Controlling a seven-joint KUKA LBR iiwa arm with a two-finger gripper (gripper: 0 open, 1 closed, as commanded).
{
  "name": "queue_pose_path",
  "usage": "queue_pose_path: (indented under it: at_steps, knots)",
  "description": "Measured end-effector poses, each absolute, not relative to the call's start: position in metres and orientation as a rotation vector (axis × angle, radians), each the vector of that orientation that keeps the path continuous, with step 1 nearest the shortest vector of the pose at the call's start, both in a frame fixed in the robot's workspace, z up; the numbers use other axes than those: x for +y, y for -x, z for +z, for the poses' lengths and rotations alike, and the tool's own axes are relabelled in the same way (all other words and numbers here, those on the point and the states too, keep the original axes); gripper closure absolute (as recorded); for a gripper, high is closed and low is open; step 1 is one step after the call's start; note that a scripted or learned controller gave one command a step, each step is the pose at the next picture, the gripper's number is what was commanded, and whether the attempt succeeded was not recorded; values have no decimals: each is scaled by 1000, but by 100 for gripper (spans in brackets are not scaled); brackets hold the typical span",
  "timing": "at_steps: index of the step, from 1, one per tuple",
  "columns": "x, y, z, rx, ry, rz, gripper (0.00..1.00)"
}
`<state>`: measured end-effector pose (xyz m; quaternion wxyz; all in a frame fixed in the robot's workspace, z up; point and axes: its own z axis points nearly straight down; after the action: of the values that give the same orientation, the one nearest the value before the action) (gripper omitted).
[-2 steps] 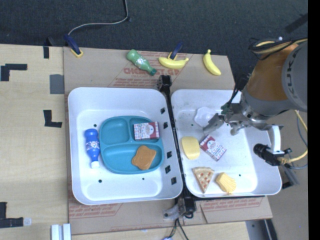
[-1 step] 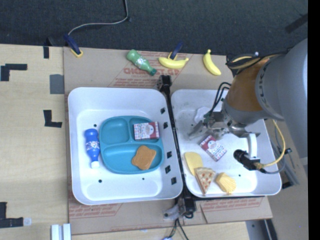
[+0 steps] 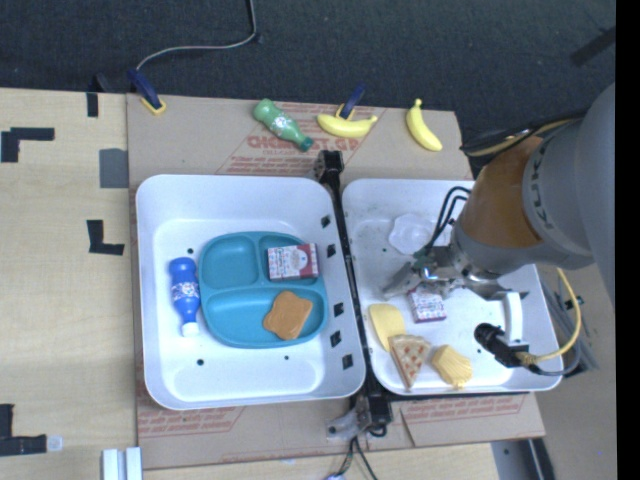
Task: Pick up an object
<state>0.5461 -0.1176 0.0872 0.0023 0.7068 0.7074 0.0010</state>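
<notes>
The gripper (image 3: 428, 273), its grasp impossible to tell, sits low over the small white-and-red carton (image 3: 428, 307) at the frame's right, nothing visibly lifted yet.

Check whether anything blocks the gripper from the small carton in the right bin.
Nothing visible does. The gripper is low over the right bin, right above the small carton. The yellow pieces and the sandwich wedge lie nearer the front wall, off its path.

arm (image 3: 560, 198) cut off right; claw (image 3: 425, 273) tips blurred
</notes>
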Motion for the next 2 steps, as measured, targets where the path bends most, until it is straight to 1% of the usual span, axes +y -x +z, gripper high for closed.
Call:
queue_pose_path:
  at_steps: [1, 2]
  knots:
    - [-131, -527, 87, 2218, -2215, 7, 0]
    - [-96, -528, 87, 2218, -2216, 5, 0]
